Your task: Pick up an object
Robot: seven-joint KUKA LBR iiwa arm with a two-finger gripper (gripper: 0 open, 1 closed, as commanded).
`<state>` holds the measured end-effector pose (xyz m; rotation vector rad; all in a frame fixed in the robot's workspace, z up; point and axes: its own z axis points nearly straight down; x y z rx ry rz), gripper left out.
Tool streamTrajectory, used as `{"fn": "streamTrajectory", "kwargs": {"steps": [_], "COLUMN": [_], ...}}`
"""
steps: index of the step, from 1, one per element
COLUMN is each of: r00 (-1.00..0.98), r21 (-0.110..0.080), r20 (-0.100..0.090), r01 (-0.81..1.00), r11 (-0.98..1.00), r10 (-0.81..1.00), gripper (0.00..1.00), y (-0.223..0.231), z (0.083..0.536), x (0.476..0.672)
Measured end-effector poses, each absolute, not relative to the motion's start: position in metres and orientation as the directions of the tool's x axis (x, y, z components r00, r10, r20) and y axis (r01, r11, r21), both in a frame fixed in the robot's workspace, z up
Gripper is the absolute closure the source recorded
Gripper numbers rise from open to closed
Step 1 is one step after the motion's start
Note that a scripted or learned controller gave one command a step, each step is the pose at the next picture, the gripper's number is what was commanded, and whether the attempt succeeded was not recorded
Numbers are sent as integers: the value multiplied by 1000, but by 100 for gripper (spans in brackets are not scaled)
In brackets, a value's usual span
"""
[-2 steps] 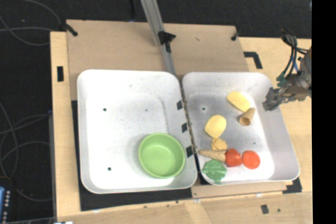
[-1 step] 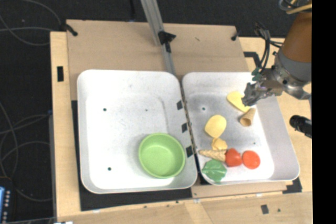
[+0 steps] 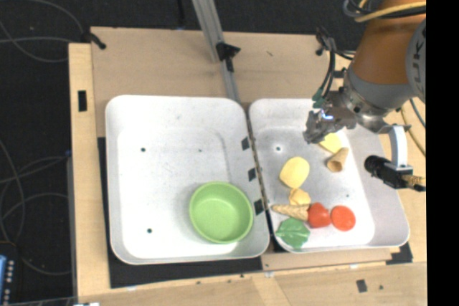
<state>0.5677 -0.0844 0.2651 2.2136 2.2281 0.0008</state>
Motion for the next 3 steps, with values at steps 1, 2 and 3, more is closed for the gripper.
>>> {"fn": "streamTrajectory", "kwargs": {"steps": [1, 2, 3], "r00": [-8, -8, -7], "r21": [2, 1, 2], "r20": [1, 1, 1], "r01": [1000, 1000, 1000], "r11": [8, 8, 7], "r10": [1000, 1000, 1000], "gripper": [100, 100, 100], "y": [-28, 20, 66], "z": [267, 267, 265], "x": [582, 595, 620]}}
